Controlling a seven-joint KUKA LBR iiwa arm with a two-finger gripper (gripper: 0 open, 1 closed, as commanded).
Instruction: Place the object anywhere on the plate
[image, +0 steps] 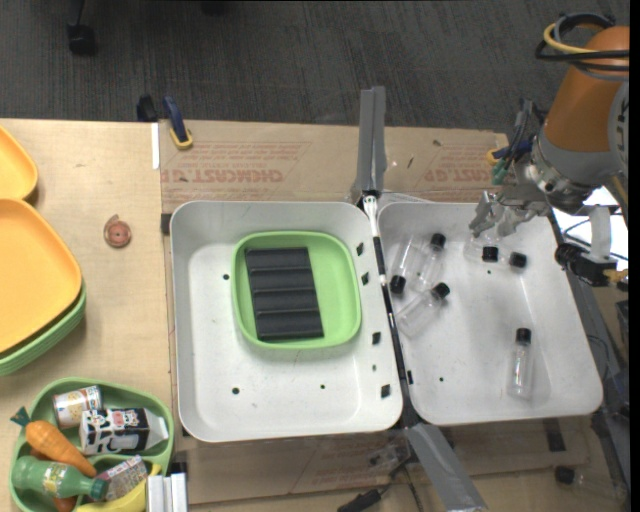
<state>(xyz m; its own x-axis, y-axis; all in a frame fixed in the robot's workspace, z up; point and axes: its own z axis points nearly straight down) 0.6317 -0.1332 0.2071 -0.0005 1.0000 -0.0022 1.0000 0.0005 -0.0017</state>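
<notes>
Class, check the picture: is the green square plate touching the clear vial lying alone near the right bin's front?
Apart. The camera view shows the green square plate in the left bin, the clear vial in the right.

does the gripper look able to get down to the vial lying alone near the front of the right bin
Probably yes. The gripper hangs over the back of the right bin, and the lone vial lies apart from the other vials, with bare floor around it.

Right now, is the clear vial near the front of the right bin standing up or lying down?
Lying down. The vial rests lengthwise on the floor of the right bin, its black cap pointing toward the back of the bin.
</notes>
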